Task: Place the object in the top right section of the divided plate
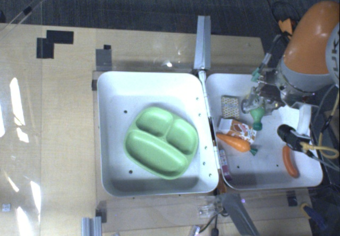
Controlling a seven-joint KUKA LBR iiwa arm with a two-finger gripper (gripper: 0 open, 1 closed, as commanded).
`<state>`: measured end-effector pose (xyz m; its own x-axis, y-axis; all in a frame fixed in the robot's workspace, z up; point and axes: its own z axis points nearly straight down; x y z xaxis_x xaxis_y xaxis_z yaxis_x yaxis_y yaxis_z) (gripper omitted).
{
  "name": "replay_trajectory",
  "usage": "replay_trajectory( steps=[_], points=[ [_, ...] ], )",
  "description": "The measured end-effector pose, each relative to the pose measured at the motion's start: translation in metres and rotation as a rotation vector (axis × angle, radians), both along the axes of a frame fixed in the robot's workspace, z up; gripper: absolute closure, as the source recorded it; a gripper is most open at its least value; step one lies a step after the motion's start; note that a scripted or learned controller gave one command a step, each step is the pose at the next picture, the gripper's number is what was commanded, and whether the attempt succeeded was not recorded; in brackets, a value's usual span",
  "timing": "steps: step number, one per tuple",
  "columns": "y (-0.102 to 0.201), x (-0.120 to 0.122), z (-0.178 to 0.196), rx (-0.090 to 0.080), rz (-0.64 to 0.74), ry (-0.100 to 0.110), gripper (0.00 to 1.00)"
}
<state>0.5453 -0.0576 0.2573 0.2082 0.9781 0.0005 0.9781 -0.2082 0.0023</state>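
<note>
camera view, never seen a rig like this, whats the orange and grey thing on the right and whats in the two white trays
One camera looks down at a slant on a bench. The grey and orange thing is a robot arm reaching in from the right; its gripper hangs over the right bin. That bin holds a carrot, a sausage, a small packet, a patterned square and a small green thing right at the gripper; whether it is gripped, I cannot tell. The left bin holds a green divided plate.
</note>
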Motion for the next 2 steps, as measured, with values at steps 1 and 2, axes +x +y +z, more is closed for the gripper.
replay_trajectory(
  steps=[1, 2],
  points=[
    [0.042, -0.037, -0.001, 0.0, -0.049, 0.001, 1.0],
    [0.108, -0.039, -0.033, 0.0, 0.034, 0.003, 1.0]
  ],
)
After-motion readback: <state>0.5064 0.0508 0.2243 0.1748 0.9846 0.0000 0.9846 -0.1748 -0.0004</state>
